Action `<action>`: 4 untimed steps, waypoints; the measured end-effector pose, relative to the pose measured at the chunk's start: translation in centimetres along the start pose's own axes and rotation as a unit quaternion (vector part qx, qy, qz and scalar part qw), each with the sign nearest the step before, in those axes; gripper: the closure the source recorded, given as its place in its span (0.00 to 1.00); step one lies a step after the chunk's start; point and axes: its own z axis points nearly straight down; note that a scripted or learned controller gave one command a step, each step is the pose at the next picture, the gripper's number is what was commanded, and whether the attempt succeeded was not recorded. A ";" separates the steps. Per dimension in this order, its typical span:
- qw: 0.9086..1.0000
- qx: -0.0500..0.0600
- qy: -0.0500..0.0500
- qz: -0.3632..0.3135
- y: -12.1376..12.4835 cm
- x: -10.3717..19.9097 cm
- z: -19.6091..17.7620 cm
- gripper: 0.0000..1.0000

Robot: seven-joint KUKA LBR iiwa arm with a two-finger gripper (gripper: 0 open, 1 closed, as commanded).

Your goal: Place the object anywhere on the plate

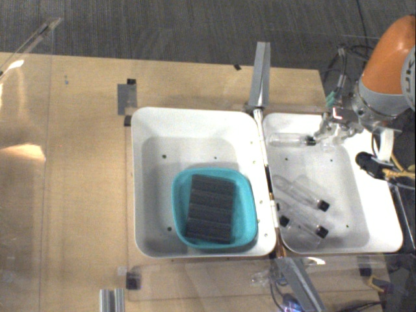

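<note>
A teal square plate point(245, 197) lies in the front half of the left white bin point(139, 174). A dark grey ribbed block point(211, 208) rests flat on the plate, roughly centred. My gripper point(329, 129) hangs over the back right corner of the right white bin point(377, 236), far from the plate. A clear tube with a black cap point(290, 139) lies on the bin floor just left of the gripper; whether they touch is unclear.
Two more clear tubes with black caps point(303, 197) point(304, 223) lie near the front of the right bin. A grey metal post point(260, 77) stands behind the seam between the bins. Cables point(377, 164) hang by the arm at right.
</note>
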 end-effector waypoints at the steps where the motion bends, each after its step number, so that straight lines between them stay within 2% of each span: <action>1: 1.000 0.002 0.001 0.009 -7.0 8.5 -1.6 1.00; 2: 1.000 0.001 0.002 -0.019 -12.7 16.8 -5.8 1.00; 3: 0.994 0.003 0.002 -0.113 -12.2 19.4 1.2 1.00; 4: 0.994 0.003 0.002 -0.113 -12.2 19.4 1.1 0.00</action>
